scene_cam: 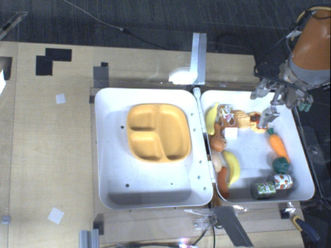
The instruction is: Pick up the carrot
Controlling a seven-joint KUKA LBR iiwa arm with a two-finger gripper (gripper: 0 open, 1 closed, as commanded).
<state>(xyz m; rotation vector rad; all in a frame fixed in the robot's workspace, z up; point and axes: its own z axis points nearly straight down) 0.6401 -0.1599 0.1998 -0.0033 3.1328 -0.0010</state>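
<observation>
Your gripper hovers just above the carrot in the right bin; fingers' state, you cannot tell.

A shallow white left bin holds a yellow divided plastic tray. The white right bin contains an orange carrot, yellow bananas and a dark green round fruit.

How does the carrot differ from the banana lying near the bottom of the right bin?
The carrot is orange and tapers straight; the lower banana is yellow and curved. The carrot lies toward the bin's right side, just below the pincer; the banana lies along the left wall among other food. Both are long and lie flat in the right bin.
</observation>
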